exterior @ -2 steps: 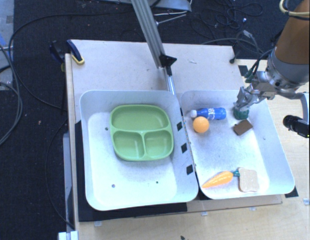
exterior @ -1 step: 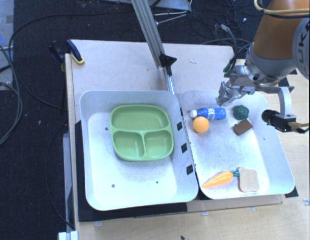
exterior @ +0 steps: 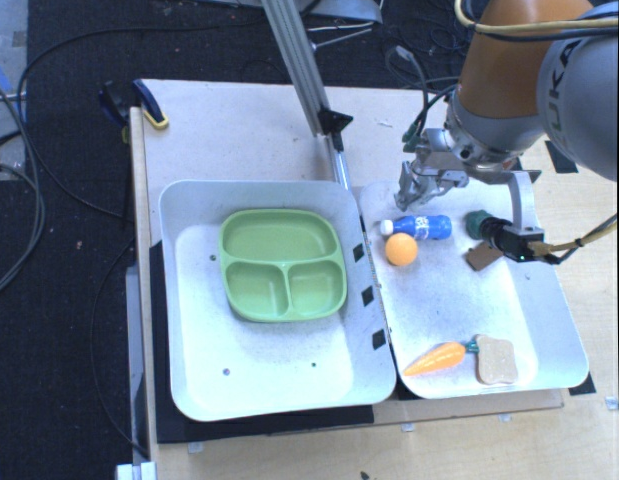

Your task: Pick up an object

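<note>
My gripper [exterior: 417, 194] hangs over the far edge of the right bin [exterior: 529, 318], just above a small blue bottle with a white cap [exterior: 419, 228] that lies on its side. An orange ball [exterior: 401, 250] rests against the bottle's near side. A toy carrot [exterior: 436, 359] and a tan bread-like piece [exterior: 496, 360] lie near the bin's front edge. A dark green piece [exterior: 478, 223] and a brown chip [exterior: 481, 257] sit at the far right, partly behind the arm's fittings. Nothing shows between the gripper's fingers.
The left bin [exterior: 189, 348] bears a green divided plate [exterior: 284, 264]. A slanted metal pole [exterior: 299, 53] rises behind the bins. The grey and orange arm [exterior: 529, 58] covers the right bin's far right corner. Cables trail beside it.
</note>
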Available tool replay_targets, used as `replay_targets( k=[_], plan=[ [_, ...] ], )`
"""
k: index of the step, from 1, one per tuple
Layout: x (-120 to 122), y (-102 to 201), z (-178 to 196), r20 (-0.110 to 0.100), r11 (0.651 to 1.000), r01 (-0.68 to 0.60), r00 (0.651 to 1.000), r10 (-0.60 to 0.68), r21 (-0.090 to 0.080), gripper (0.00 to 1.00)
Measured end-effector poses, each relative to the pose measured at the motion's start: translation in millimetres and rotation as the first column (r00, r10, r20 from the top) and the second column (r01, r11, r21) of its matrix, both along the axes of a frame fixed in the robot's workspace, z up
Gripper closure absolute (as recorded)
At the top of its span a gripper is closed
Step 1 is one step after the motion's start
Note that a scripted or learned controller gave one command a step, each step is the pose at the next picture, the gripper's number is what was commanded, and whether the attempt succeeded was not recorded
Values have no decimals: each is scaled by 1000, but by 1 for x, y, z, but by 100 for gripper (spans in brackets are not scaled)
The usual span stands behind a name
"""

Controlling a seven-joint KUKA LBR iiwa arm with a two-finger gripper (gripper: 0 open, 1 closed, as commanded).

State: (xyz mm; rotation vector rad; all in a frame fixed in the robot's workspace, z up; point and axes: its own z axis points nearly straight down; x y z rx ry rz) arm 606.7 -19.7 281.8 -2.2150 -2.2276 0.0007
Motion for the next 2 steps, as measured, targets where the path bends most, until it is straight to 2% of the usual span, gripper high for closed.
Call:
replay_targets(
  k=[1, 2],
  plan=[
    [15, 50, -7, 2, 1000, 2, 1000, -2, -1, 100],
    [36, 102, -35, 2, 1000, -1, 1000, 1, 0, 100]
  ],
)
